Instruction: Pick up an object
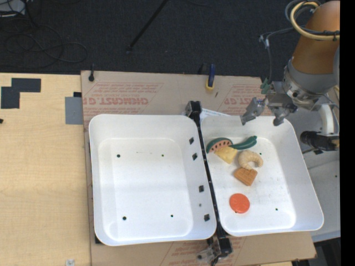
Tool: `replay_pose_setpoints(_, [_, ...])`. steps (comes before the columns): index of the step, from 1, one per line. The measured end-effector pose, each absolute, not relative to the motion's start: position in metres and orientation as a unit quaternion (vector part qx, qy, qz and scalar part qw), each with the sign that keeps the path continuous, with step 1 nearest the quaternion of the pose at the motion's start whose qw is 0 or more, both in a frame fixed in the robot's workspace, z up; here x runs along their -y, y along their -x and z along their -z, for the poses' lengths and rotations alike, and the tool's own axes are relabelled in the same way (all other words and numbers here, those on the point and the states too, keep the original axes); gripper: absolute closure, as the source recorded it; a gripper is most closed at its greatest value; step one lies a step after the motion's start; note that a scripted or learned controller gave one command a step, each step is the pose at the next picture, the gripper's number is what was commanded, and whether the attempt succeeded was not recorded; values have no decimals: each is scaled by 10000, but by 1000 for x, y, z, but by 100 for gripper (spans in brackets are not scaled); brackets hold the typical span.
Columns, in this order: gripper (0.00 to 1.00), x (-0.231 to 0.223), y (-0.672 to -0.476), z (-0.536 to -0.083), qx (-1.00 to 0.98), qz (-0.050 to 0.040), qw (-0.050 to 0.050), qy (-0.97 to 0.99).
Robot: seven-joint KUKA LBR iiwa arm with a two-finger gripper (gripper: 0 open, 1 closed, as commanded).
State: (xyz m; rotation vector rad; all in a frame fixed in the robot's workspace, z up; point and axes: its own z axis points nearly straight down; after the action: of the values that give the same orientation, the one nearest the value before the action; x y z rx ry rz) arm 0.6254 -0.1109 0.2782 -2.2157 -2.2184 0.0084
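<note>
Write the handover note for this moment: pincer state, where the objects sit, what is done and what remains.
Pincer: open, holding nothing, above the back edge of the right white bin.
Objects, all in that bin: red-and-green watermelon slice, green curved pod, pale yellow wedge, beige curled croissant, tan square cracker, flat orange-red disc.
Done: no pick yet.
Left: descend, grasp one, lift.

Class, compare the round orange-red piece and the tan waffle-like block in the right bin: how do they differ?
The orange-red disc is round and smooth; the tan waffle block is angular with a textured face. The disc lies alone, nearer the bin's front; the block sits against the curled beige piece in the cluster. Both lie in the right bin, away from the gripper.
</note>
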Motion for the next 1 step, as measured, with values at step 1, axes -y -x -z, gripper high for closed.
replay_pose_setpoints(1, [0, 94, -595, -83, 7070, -32, 40, 7072])
